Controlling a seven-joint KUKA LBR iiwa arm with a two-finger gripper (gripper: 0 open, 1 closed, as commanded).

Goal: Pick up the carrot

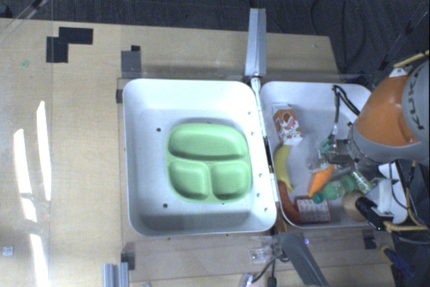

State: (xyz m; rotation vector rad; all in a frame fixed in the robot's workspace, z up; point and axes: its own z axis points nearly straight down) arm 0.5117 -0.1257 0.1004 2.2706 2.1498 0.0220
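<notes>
A: Carrot [321, 179] — where is it sitting?

B: In the right bin [306, 92], towards its near right part. It lies at a slant, the narrow end pointing down and left, the thicker end up towards the arm.

A: And the pincer [334, 159]?

B: It is right over the upper end of the carrot, reaching in under the orange band [383, 119] of the arm. The fingers are dark and mixed up with the green thing beside them, so I cannot tell how wide they stand or whether they have hold of anything.

A: What lies around the carrot?

B: A banana [282, 166] just to its left, running along the bin's left wall. Above the banana there is a small carton [287, 125] with a brown and white print. Below the carrot lies a flat reddish packet [313, 210], and a green bottle-like item [336, 191] sits just to the carrot's right, touching or nearly so. A tan round thing [351, 206] sits near the bin's lower right corner, partly hidden.

A: And the left bin [141, 144]?

B: It holds a green tray [207, 160] with three compartments, one long at the top and two smaller below. Both bins rest on the pale wooden table [74, 165], side by side
</notes>
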